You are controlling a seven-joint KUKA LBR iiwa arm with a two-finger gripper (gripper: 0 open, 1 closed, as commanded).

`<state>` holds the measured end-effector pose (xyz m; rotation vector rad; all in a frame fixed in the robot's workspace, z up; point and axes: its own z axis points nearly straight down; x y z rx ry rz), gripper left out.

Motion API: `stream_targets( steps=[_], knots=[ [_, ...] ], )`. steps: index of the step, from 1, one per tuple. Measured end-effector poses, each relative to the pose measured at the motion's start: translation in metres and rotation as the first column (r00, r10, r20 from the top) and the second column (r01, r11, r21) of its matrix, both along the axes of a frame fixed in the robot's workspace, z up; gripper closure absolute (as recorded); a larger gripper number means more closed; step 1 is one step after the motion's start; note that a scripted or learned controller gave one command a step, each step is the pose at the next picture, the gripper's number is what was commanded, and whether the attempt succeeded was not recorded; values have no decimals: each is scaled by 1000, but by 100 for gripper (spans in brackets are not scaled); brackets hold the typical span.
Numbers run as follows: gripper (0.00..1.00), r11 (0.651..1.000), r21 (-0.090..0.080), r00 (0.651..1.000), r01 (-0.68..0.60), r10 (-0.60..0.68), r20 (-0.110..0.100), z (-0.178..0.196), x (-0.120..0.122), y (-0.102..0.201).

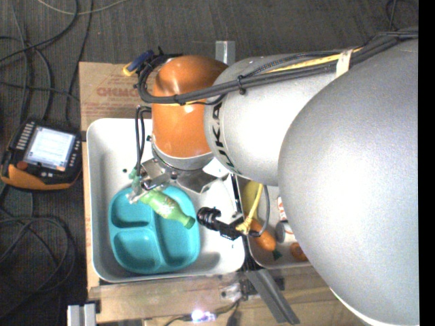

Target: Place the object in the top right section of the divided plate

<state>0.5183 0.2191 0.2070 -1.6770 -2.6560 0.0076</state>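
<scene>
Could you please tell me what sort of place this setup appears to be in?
Probably a robotics lab: a large grey and orange robot arm works over a shallow white plastic bin, an orange-edged handheld control pendant lies on the dark carpet, and loose black cables trail around.

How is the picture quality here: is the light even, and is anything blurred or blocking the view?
Camera view: the light is bright and fairly even, with soft glare on the white bin; the teal plate and green bottle are sharp; the grey arm, close to the lens, looks soft and hides most of the right bin; the floor at the top is dark.
</scene>
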Motion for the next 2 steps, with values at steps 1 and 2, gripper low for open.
stream_targets(
  steps=[1, 2],
  knots=[
    [100, 1000, 2, 1000, 12, -12, -2, 8, -19, -19],
    [100, 996, 0, 996, -90, 90, 0, 5, -10, -24]
  ],
)
